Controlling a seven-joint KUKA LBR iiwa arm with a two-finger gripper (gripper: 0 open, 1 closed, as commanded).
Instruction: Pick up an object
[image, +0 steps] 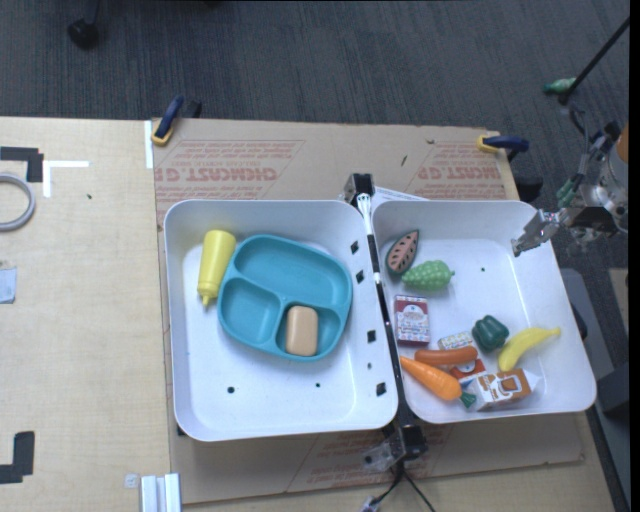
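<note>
The right bin (520, 285) holds a watermelon slice (402, 250), a bumpy green fruit (428, 274), a red carton (411, 320), a dark green pepper (489, 332), a banana (526, 345), a sausage (446, 355), a carrot (430, 377) and an orange-white box (498, 389). My gripper (534, 234) hangs at the bin's upper right rim, apart from all of these, with nothing seen between its fingers. The arm enters from the right edge.
In the left bin (200, 400) lies a blue divided plate (283, 295) with a tan bread piece (301, 330) in it, and a yellow mustard bottle (213, 265) beside it. Cardboard underlies both bins. Clamps (168, 118) sit at the cardboard's far corners.
</note>
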